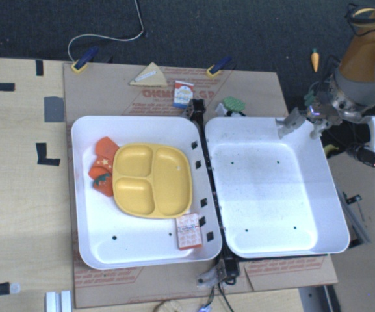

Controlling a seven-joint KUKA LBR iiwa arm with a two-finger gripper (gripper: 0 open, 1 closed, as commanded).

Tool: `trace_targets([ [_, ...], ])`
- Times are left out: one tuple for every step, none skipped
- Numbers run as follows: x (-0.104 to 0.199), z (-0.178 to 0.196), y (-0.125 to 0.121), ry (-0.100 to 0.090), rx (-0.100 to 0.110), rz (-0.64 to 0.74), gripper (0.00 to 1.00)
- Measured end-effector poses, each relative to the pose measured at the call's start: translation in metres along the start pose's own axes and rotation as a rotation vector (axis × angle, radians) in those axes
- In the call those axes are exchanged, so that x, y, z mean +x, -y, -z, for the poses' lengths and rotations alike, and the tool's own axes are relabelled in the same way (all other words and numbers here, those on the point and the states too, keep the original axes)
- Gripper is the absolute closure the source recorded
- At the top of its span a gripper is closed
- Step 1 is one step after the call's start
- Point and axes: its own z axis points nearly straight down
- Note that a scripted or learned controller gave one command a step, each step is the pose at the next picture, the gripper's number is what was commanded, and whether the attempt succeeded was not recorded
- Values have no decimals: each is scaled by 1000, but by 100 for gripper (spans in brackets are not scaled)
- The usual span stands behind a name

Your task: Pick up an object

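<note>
The left bin holds a yellow divided plate in its middle. An orange carrot-like toy lies against the plate's left side. A small pink and white carton rests near the bin's front right corner. The right bin has nothing lying on its floor. My gripper hangs at the right bin's far right corner, over its rim, with two grey fingers spread apart and nothing between them. The arm's orange band rises at the upper right.
On the cardboard behind the bins lie a tan wedge, a small red and white box and a green piece. Blue and yellow clamps hold the cardboard's far edge. A white cable loops across the dark backdrop.
</note>
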Motion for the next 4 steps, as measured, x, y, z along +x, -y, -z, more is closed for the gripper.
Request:
trace_targets([
  [36, -130, 64, -1, -3, 0, 0],
  [112, -130, 32, -1, -6, 2, 0],
  [54, -92, -25, 2, -3, 0, 0],
  [113, -131, -6, 1, -1, 0, 0],
])
